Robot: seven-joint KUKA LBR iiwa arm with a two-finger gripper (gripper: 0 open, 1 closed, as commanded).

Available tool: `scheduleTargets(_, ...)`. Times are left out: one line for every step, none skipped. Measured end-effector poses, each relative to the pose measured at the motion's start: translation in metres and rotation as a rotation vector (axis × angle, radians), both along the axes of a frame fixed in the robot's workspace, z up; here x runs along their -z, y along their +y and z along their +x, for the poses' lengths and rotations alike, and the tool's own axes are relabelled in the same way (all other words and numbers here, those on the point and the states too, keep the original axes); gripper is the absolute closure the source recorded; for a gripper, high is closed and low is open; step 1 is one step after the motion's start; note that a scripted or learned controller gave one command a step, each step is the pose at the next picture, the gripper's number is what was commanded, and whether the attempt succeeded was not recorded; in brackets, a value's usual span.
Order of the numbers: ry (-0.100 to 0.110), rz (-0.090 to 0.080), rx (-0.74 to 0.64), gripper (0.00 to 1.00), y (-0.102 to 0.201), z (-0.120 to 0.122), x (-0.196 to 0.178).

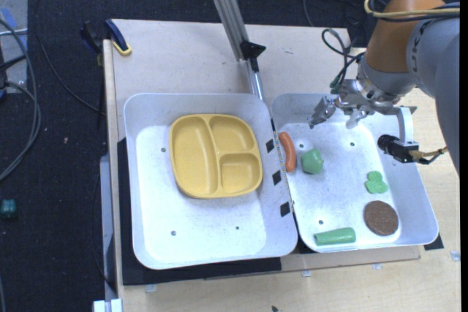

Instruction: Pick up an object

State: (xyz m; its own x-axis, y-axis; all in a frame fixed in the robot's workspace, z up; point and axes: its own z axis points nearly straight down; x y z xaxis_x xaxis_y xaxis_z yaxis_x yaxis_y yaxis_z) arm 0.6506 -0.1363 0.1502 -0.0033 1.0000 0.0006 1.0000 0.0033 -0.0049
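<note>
Arm comes in from the right, hand (pixel 338 116) hovering over the back part of the right bin (pixel 409 179), near its rear wall. The two fingers are spread apart, nothing between them, tips pointing down toward the bin floor.

Right bin holds five things. Orange sausage-shaped piece (pixel 288 150) lies along the left wall. Green chunky block (pixel 312 161) sits just beside it, to its right, apart from the hand and in front of it. Small green leafy piece (pixel 376 183) is further right, mid-bin. Brown round disc (pixel 381 218) is just in front of the leafy piece, near the front right corner. Green cylinder (pixel 335 235) lies on its side at the front edge.

Left bin (pixel 146 157) has a yellow divided plate (pixel 216 155) with three compartments, set toward its back.

Both bins rest side by side on the table (pixel 175 55), touching at the middle. A metal pole (pixel 228 4) slants up from between the bins at the back.
</note>
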Motion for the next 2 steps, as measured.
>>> scheduleTargets(0.0, 0.0, 0.002, 0.0, 0.001, -0.001, 0.054)
scheduleTargets(-0.007, -0.002, 0.001, 1.0, 0.001, 0.001, 0.039)
